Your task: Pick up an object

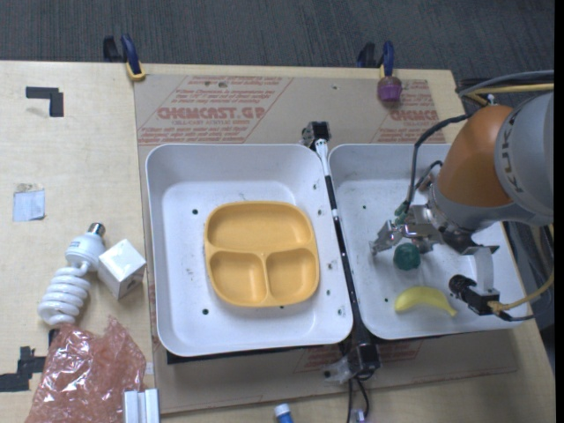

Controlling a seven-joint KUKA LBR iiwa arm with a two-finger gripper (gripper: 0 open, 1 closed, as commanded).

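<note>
Right of centre in the frame, low inside the right-hand bin (370, 320), the gripper (398, 239) hangs with its metal fingers (385, 235) splayed just above and to the upper left of a small dark green ball (406, 256); the fingers look spread with nothing between them, though glare on the metal makes the exact gap hard to read. Whether a fingertip is touching the ball I cannot tell. A yellow banana (424, 301) lies just below the ball, near the bin's lower edge. Up and to the right, the wrist runs into the orange band (471, 161) and the grey arm at the frame's right side. Across the divider, the left-hand bin (172, 263) holds a yellow sectioned tray (262, 252), well apart from the gripper. Outside the bins, at the left of the frame, sit a spiral light bulb (70, 280) and a small white cube (122, 267). To take the ball cleanly, I judge the fingers should centre over it so they straddle its widest part before closing; a round thing is likely to squirt sideways if pinched off-centre.
</note>
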